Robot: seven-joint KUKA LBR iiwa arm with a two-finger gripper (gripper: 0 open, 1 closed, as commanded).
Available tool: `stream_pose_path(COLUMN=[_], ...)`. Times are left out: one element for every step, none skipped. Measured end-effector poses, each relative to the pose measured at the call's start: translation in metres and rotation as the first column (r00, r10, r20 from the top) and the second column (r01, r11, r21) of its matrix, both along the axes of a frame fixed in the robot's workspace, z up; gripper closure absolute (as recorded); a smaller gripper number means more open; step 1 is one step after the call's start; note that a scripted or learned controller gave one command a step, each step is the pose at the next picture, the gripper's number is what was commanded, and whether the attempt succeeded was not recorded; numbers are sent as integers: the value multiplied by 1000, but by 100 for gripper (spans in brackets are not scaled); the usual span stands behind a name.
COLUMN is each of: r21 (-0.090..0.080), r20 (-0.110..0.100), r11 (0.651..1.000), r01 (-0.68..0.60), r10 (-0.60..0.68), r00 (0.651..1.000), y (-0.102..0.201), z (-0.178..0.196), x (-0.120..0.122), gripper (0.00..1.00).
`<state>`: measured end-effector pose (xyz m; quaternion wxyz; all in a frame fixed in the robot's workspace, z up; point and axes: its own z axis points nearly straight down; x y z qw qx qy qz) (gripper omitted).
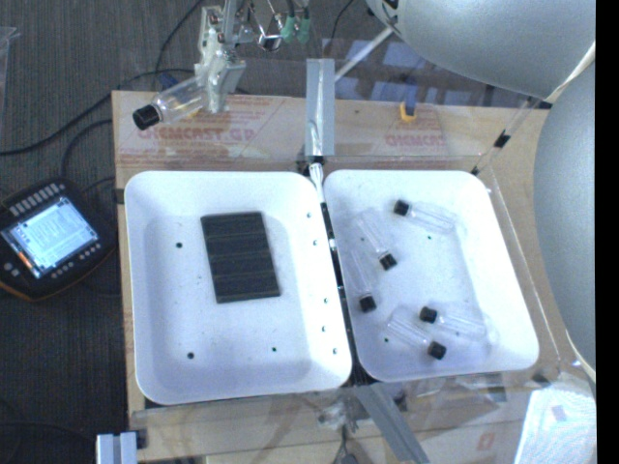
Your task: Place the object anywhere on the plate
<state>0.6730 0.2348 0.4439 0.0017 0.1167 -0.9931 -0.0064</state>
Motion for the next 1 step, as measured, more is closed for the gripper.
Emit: stream_pose_path(r21=[-11], r20=[3], r11=[973], r01=[-231], r10=[231], r00=[973], y=[-2], z=[-13], x=[-2], gripper=[100])
